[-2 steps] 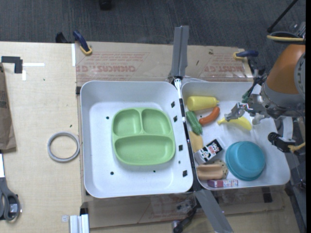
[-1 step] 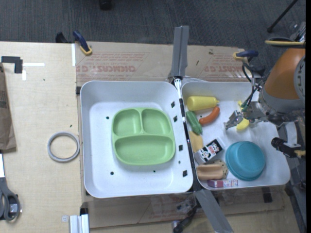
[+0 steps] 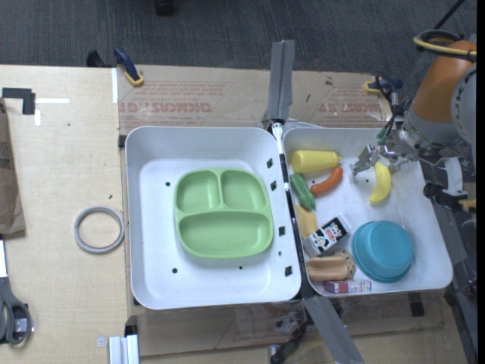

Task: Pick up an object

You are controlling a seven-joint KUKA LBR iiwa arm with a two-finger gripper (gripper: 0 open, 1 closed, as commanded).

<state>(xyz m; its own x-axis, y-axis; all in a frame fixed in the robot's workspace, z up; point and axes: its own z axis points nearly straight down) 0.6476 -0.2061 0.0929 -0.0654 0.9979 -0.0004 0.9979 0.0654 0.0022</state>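
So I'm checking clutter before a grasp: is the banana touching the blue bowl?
Apart. The camera view shows bare white bin floor between the banana and the blue bowl.

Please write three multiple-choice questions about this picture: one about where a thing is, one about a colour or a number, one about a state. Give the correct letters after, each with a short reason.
1. Where does the green divided plate lie?
A. in the left bin
B. in the right bin
C. on the bench outside the bins

2. What colour is the bowl in the right bin?
A. red
B. blue
C. white

3. How does the bowl stand?
A. upright with food in it
B. upside down
C. stacked on the divided plate

Answers:
1. A: the plate rests flat in the middle of the left bin.
2. B: the round bowl near the front right corner is blue.
3. B: its smooth closed base faces up and no hollow is seen.
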